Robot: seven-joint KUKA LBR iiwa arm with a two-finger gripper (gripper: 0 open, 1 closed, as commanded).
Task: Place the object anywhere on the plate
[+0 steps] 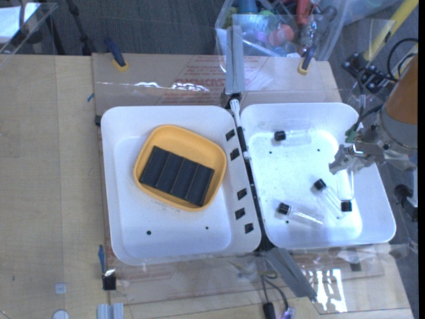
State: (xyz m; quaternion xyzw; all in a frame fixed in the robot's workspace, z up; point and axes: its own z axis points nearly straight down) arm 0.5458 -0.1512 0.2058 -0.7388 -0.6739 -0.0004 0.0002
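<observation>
Tool (346, 159) at right of frame over the right bin (372, 208), grip state unclear; yellow plate (147, 153) in left bin (126, 234) carries a black ridged block (177, 175).

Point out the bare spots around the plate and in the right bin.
Left bin: bare floor bordering the yellow plate, widest in front. The dark slab covers the plate's middle. Right bin: clear vials scattered; gripper crowds its right side.

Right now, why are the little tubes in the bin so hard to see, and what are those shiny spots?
In the camera view the clear tubes nearly vanish against the white right bin; their black caps stand out. Glare streaks the plastic sheet behind the bins and the tape in front. The yellow plate looks sharp, with soft shadows around it. The tool looks slightly blurred.
</observation>
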